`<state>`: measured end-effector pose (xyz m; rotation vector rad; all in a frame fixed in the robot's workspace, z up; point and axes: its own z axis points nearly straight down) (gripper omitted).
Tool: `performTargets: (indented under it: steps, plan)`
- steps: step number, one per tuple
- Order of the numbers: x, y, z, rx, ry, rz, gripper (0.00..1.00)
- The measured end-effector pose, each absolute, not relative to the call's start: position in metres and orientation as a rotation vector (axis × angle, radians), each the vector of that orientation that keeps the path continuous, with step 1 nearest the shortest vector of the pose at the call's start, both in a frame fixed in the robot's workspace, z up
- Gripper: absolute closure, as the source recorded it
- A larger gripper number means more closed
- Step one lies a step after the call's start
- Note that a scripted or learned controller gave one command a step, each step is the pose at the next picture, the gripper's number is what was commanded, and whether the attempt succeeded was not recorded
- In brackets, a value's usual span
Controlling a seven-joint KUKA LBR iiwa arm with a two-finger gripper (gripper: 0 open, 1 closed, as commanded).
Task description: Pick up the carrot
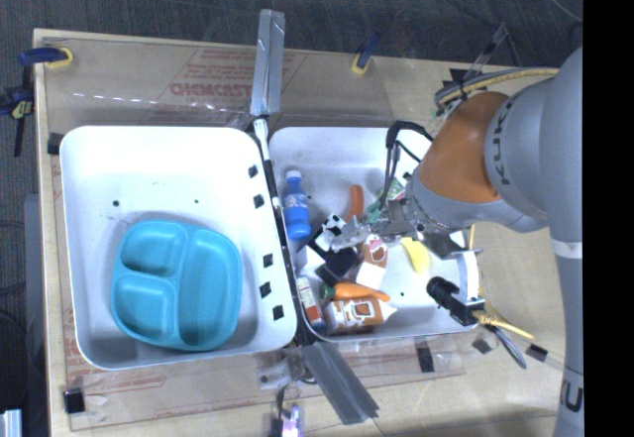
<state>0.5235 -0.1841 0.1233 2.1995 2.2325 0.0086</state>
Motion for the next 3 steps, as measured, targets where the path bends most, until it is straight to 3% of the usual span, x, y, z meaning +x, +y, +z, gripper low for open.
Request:
performTargets:
  steps: [1, 2, 3]
  plan:
    - [0.479, -0.158, 0.131, 2.045, 2.391, -0.002, 0.00]
    - [0.480, -0.158, 0.140, 2.038, 2.396, -0.004, 1.00]
    - [0.520, -0.126, 0.181, 1.782, 2.587, -0.001, 1.00]
